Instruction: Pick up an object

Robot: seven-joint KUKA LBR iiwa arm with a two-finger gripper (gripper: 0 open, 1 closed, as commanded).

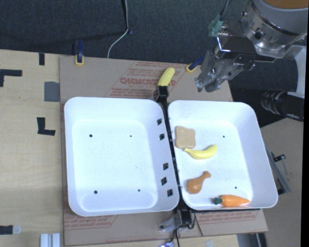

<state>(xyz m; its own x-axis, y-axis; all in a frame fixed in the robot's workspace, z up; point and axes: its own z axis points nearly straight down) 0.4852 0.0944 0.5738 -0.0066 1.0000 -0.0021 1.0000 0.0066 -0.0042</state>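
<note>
We see the gripper (pixel 209 83) hanging above the cardboard beyond the right bin's (pixel 255 149) far rim, and we cannot tell how its jaws stand. In that bin the toast (pixel 185 137) and banana (pixel 202 152) touch near the divider, the drumstick (pixel 197 182) lies nearer, and the carrot (pixel 233 201) rests against the near rim. The bin's right half and the left bin (pixel 73 143) give open room.

Faint red "CHEMCR…" on cardboard sheet (pixel 130 81)

Left bin (pixel 113 159) lies open; toys crowd the right bin (pixel 245 128) near its left wall
</note>
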